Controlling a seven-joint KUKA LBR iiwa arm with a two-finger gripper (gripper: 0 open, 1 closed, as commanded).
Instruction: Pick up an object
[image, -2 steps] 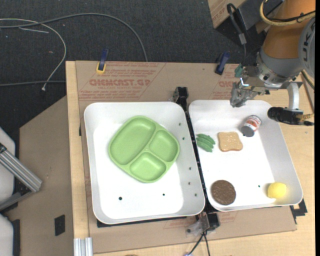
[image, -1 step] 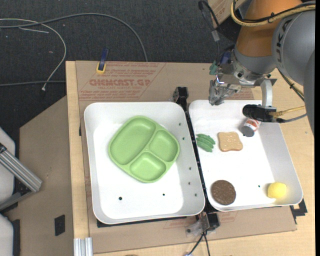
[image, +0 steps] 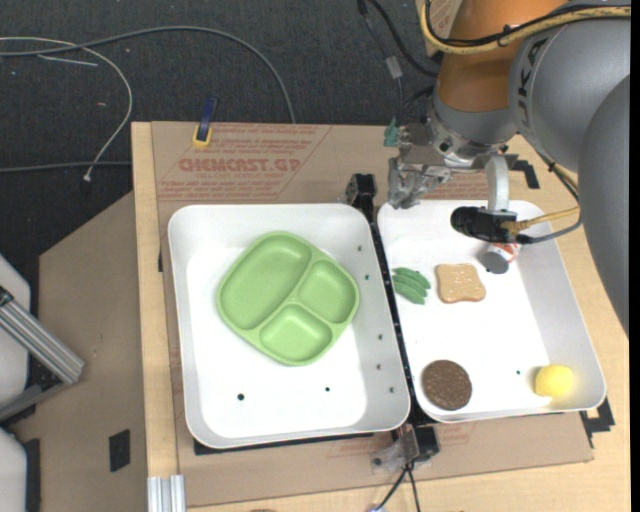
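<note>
gripper (image: 404, 192) up over far-left corner of right bin (image: 500, 335). Can't tell how open, nothing visibly in it, so no pick yet imo. Nearest candidates: green leafy piece (image: 410, 284), toast slice (image: 460, 284). Brown patty (image: 446, 384), yellow ball (image: 554, 381) near front rim. Green divided plate (image: 288, 297) in left bin (image: 210, 390), probably too wide to grab.

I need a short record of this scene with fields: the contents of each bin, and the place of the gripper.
left bin: one green divided plate, three compartments
right bin: green leafy piece, toast slice, brown round disc, yellow ball
gripper: over the far left corner of the right bin, apart from all four objects
nearest object to gripper: green leafy piece
</note>
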